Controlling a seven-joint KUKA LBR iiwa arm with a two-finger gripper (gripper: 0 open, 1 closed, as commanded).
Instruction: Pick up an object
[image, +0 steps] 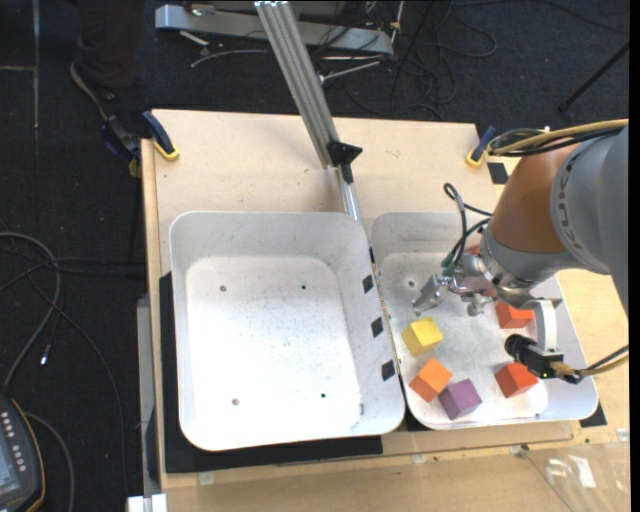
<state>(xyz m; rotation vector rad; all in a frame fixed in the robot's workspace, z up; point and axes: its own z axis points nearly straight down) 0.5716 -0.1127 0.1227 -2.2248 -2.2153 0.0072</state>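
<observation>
Gripper (452, 290) sits low in the right bin (400, 236), metal fingers look spread, nothing between them. Matte cubes lie on that bin's speckled white floor: yellow cube (423, 334) nearest, orange cube (432, 379) touching purple cube (460, 398), two red cubes (516, 379) further right. No legible markings. Left bin (185, 240) is glossy, rounded-corner plastic.

Metal pole (305, 85) slants over wooden bench (250, 160); yellow clamps (165, 150) at bench corners; cables (40, 280) on dark floor.
</observation>
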